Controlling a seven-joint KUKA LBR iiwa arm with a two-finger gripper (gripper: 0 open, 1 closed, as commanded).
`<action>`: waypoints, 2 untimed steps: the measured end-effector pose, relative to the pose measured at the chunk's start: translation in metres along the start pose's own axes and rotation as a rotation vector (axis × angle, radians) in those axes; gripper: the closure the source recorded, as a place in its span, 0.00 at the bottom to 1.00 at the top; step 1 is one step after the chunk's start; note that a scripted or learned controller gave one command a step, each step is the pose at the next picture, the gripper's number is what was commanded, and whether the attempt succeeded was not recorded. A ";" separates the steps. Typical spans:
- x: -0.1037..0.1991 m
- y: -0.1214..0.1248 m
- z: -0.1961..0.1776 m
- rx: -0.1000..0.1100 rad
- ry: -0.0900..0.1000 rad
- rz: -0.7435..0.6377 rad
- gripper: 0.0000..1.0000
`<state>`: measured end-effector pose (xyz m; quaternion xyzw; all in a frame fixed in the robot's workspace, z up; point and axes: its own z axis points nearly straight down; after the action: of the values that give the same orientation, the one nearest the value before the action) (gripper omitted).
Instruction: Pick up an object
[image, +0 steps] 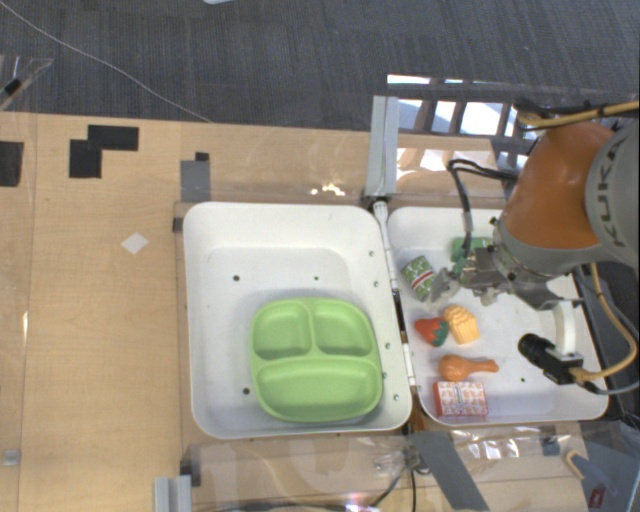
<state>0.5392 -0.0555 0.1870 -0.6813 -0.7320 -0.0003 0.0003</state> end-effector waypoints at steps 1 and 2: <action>-0.057 0.009 0.063 0.000 0.000 -0.138 0.00; -0.070 0.007 0.096 -0.011 0.001 -0.045 0.00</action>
<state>0.5513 -0.1250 0.0914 -0.6648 -0.7470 -0.0044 -0.0031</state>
